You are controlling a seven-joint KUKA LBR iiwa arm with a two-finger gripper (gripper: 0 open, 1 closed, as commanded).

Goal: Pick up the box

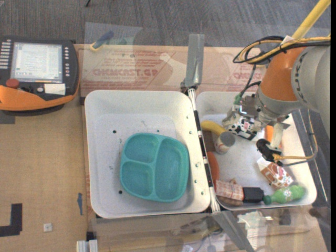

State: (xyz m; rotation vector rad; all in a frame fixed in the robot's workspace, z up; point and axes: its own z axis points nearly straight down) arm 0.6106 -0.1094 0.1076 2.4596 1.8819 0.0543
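Grey arm (310,77) hangs over the right bin (307,193), its gripper (242,126) low near the banana (212,126); whether it grasps anything I cannot tell. Box (229,189) lies at the bin's front, beside a black block (253,194).

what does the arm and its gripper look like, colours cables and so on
The arm is a thick, rounded grey cylinder with a broad orange band above the wrist. Black and yellow cables loop over its top. The gripper is a small blocky head in black and white with a spot of green on it.
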